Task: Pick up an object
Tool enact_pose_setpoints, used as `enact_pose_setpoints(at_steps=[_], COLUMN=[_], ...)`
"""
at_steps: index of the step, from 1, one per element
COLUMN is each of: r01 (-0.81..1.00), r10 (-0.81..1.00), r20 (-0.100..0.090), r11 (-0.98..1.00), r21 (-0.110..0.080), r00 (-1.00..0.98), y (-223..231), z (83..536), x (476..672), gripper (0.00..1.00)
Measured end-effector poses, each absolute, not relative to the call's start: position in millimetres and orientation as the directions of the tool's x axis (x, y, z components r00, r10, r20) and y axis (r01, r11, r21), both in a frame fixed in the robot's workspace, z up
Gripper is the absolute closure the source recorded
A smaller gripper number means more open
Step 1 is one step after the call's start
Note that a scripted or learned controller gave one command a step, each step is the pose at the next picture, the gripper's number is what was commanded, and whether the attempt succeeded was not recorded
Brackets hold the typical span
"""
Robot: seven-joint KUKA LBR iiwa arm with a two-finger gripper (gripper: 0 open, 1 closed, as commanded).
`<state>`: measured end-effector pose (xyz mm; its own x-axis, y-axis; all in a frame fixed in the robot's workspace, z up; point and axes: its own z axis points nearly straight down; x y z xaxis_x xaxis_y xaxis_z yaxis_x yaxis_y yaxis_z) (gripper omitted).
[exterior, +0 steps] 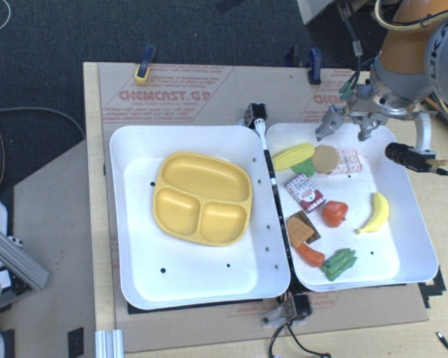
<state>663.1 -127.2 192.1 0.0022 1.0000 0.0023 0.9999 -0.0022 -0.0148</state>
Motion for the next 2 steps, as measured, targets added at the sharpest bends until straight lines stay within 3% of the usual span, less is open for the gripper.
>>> enact_pose_setpoints(at_steps=[1,2], r01=[1.000,1.000], r10=[1.000,1.000], r20=[0.000,0.001], r11=[0.000,-0.001], r21=[-0.001,-0.008], r00=[0.000,0.001], y=[-127,-134], z=[200,139], x=[666.3,665.3], gripper=[0.00,0.00])
